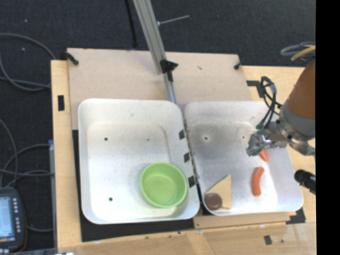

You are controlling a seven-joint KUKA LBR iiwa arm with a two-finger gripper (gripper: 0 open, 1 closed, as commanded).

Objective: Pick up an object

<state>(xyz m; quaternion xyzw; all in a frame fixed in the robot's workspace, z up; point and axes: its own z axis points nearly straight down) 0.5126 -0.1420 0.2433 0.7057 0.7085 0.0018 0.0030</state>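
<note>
Arm: entered from the right, wrist lowered over the right bin [212, 116] near its right wall. Claw [258, 146]: whether spread or pressed together could not be told. Sausage [257, 181]: orange, lay on the right bin's floor just below the claw. Wedge [223, 190]: tan, front of same bin. Bowl [163, 184]: green, left bin [106, 121].

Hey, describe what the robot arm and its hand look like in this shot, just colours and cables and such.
The arm comes in from the right: a rounded orange-brown band above a grey wrist section. Dark cables with a greenish strand loop along its left side down toward the hand, a small grey metallic piece. It is too small and blurred to make out markings.
</note>
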